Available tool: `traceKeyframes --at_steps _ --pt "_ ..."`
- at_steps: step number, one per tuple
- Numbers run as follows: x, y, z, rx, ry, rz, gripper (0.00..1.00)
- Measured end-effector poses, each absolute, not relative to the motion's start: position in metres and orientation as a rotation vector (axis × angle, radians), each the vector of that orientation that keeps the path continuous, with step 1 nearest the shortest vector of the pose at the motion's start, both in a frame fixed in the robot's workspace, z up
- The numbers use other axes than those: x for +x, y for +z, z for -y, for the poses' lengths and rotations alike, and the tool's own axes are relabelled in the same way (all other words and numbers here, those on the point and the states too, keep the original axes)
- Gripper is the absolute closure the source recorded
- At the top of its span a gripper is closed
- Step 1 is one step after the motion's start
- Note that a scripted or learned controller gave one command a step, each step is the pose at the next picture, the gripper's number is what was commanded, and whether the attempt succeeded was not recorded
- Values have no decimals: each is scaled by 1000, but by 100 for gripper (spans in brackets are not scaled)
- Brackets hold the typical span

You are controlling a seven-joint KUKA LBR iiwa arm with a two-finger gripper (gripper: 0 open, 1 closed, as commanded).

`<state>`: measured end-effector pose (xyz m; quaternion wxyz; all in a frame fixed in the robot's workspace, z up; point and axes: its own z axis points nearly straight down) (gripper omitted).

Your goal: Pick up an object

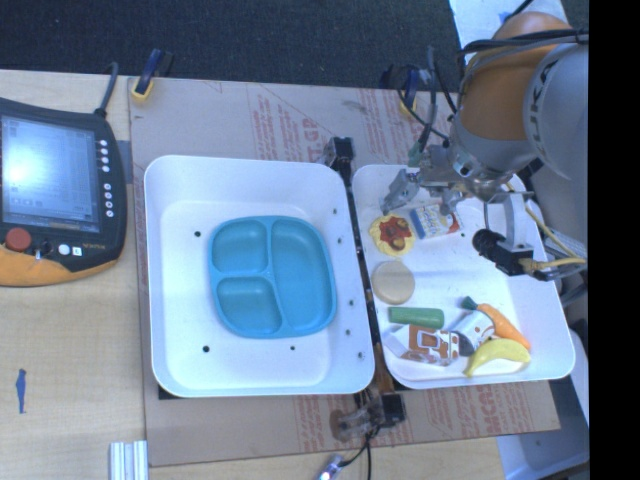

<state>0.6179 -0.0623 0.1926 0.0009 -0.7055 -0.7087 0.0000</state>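
My gripper hangs over the far end of the right bin, and its fingers stand spread apart with nothing between them. Just below it lie a small toy pizza and a blue-and-white packet. Further toward the front of the bin are a tan round disc, a green cucumber, a printed carton, a carrot and a banana.
The left bin holds a blue divided plate. A teach pendant lies on the bench at the far left. The grey arm with its orange band and black cables crosses the right bin's far right corner.
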Motion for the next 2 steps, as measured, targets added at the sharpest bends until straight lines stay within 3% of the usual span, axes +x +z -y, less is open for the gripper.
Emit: traceKeyframes --at_steps 1,2 --pt "648 121 103 -2217 6 2223 0" --pt "658 96 96 -2218 1 2228 0"
